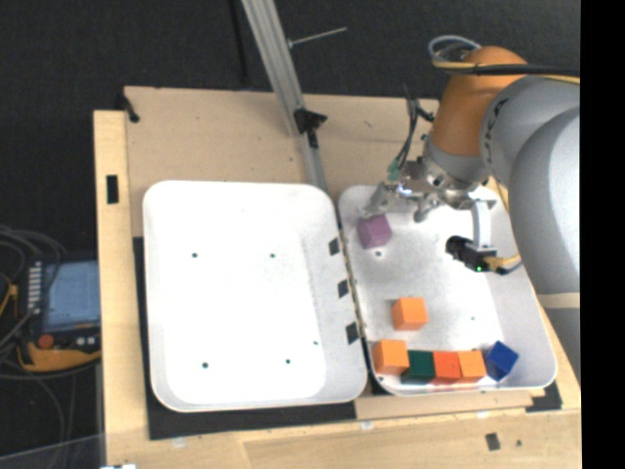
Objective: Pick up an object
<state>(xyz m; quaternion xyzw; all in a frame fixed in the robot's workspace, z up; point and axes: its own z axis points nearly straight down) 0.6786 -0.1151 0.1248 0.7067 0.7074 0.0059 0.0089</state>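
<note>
Above the two white bins (244, 198), the grey arm (532, 164) reaches over the right bin's far end, its gripper (395, 195) just above one purple block (373, 231); whether its fingers are spread or pressed together I cannot tell. Nearer in that bin lie four orange blocks (409, 312), one green block (421, 365) and one blue block (501, 359).

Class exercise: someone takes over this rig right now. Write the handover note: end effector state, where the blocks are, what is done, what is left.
End effector: over the far end of the right bin, beside the purple block; no block seen in it.
Blocks: purple at the bin's far left; one orange block mid-bin; a row along the near wall: orange, green block, two orange, blue block.
Done: nothing lifted.
Left: grasp and lift one block.
</note>
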